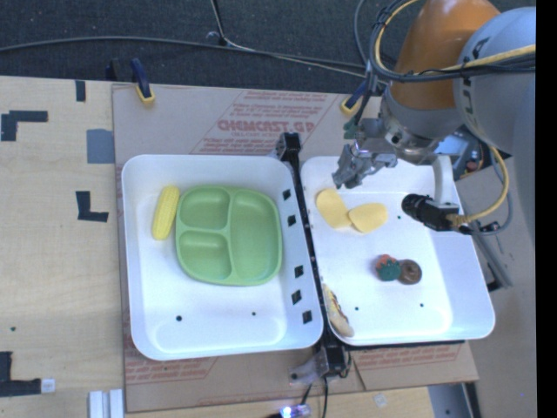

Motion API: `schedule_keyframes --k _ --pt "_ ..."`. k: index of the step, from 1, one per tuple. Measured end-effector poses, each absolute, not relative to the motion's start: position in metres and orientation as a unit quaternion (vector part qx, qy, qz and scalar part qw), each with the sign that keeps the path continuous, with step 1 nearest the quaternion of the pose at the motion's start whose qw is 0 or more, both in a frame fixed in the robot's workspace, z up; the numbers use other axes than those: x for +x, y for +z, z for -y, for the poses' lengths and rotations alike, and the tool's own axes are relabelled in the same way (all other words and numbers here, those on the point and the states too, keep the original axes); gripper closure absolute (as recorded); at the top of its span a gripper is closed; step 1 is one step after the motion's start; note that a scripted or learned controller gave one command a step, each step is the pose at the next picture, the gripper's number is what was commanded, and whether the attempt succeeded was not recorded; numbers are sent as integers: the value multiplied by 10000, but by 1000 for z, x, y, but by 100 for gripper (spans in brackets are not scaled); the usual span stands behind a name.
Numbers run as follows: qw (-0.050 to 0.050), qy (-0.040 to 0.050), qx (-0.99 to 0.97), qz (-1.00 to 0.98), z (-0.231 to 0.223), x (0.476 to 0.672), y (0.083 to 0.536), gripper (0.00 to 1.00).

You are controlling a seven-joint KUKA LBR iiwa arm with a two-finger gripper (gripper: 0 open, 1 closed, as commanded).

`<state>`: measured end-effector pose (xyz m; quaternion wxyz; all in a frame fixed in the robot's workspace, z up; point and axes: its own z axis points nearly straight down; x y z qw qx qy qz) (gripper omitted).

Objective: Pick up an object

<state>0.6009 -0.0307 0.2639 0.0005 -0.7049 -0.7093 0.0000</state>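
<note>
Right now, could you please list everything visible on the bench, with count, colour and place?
bins: two, white, side by side on the bench
plate: one, green, divided, in the left bin
corn cob: one, yellow, left of the plate, left bin
yellow pieces: two, touching, upper right bin
small round items: two, red-green and brown, middle right bin
banana: one, spotted, right bin's lower left edge
arm: one, grey and orange
hand: one, above the right bin's top edge

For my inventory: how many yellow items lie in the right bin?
2: a round yellow piece near the bin's left wall, and a yellow oval piece touching its right side.
</note>
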Motion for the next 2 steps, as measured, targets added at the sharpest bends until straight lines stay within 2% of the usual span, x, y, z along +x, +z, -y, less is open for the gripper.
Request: schedule_keyframes --k 2 --pt "11 13 -7054 7088 -68 610 243 100"
